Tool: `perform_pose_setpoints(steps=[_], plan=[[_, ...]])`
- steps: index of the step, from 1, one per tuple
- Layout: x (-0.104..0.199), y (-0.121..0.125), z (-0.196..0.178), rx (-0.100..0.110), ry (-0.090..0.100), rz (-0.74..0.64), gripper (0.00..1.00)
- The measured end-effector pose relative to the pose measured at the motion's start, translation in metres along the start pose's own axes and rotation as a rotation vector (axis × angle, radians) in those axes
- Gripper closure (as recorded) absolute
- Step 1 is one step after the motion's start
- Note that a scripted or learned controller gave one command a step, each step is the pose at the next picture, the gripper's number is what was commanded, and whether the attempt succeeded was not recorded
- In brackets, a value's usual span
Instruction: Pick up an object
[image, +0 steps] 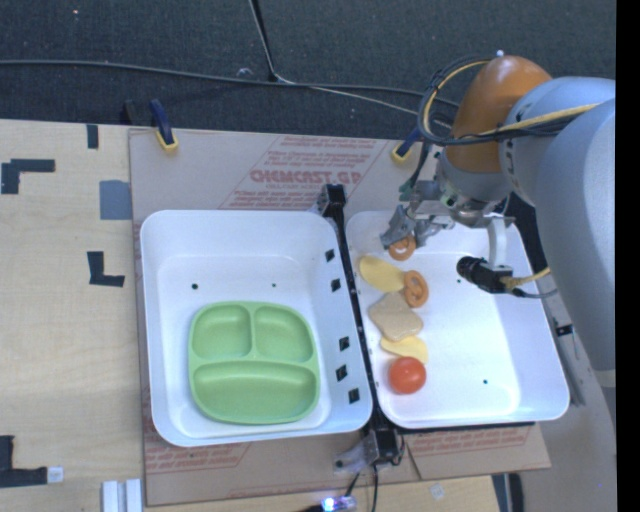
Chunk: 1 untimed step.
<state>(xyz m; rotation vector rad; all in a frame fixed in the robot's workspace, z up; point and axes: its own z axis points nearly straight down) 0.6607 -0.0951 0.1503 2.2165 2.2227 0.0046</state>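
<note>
My gripper (403, 240) hangs over the back left corner of the right bin (500, 390). A small orange ring-shaped piece (401, 248) sits between its fingertips, and the gripper is shut on it. Just in front, a row of toy food lies along the bin's left side: a pale yellow piece (378, 272), an orange slice (415, 289), a tan bread-like piece (395, 320), a second yellow piece (405, 348) and a red tomato (406, 375).
The left bin (160, 300) holds a green divided plate (253, 362). A black divider (345, 300) runs between the two bins. The arm's orange band (495, 95) and grey body rise over the right bin's far right side.
</note>
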Motion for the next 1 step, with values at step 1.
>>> perform_pose_setpoints(steps=[1], plan=[[0.0066, -0.0027, -0.0608, 0.000, 0.000, 0.000, 1.00]])
